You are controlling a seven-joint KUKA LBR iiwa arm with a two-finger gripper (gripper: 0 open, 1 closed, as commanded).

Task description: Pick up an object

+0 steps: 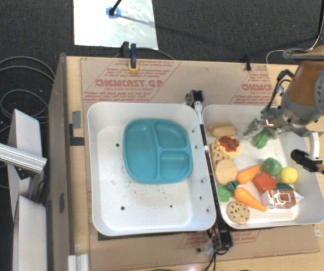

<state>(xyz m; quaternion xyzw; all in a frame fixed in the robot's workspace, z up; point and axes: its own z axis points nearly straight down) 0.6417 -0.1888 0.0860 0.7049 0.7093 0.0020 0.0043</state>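
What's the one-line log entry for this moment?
arm: over right bin far edge | gripper: at green toy, grasp unconfirmed | left bin: teal plate | lifted: nothing seen

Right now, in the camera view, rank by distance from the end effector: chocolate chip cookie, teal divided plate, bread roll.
End effector sits over the right bin's back part.
1. Bread roll: right bin, back-left corner, just left of the end effector.
2. Chocolate chip cookie: right bin, front-left, across the bin.
3. Teal divided plate: left bin, past the divider.
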